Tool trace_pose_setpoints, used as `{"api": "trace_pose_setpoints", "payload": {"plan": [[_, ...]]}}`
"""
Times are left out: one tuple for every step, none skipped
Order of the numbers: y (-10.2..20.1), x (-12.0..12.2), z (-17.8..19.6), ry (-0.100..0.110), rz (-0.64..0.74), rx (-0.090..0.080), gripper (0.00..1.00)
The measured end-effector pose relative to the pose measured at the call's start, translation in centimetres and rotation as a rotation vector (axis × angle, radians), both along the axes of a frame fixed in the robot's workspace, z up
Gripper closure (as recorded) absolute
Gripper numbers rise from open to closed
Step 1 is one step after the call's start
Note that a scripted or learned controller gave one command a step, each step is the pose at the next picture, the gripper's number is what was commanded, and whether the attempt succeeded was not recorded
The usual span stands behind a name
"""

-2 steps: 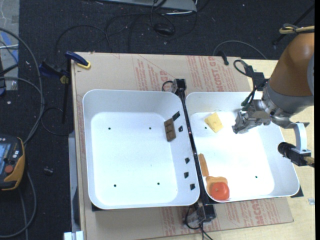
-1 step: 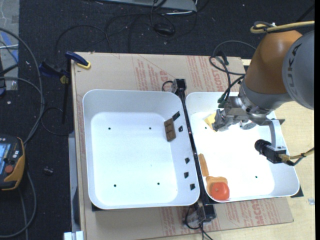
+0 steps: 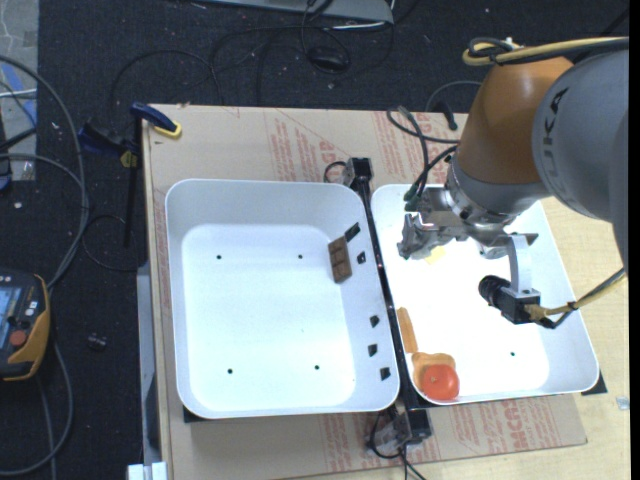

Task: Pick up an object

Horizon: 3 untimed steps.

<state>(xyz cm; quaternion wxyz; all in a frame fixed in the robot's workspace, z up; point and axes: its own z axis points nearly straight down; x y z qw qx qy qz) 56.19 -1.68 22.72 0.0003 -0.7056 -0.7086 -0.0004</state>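
Arm over the right bin [image 3: 560, 368], gripper [image 3: 425, 240] low near its back left corner, above a small yellow item [image 3: 436, 256]. Whether the fingers are released or clenched cannot be told. Nothing appears lifted: red ball [image 3: 438, 380] rests in the front corner (brown block [image 3: 341, 261] in the left bin [image 3: 200, 208]). Pick judged not yet done.

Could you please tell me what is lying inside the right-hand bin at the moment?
In the right bin, a red ball sits at the near left corner, an orange stick-like piece beside it. Something yellowish shows under the gripper. The arm covers the bin's far part.
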Motion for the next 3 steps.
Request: {"api": "trace_pose_setpoints", "payload": {"plan": [[5.2,0.4,1.1,0.000,0.001,0.000,1.00],[9.6,0.3,0.4,0.001,-0.001,-0.001,1.00],[9.4,0.3,0.4,0.001,-0.004,-0.001,0.00]]}}
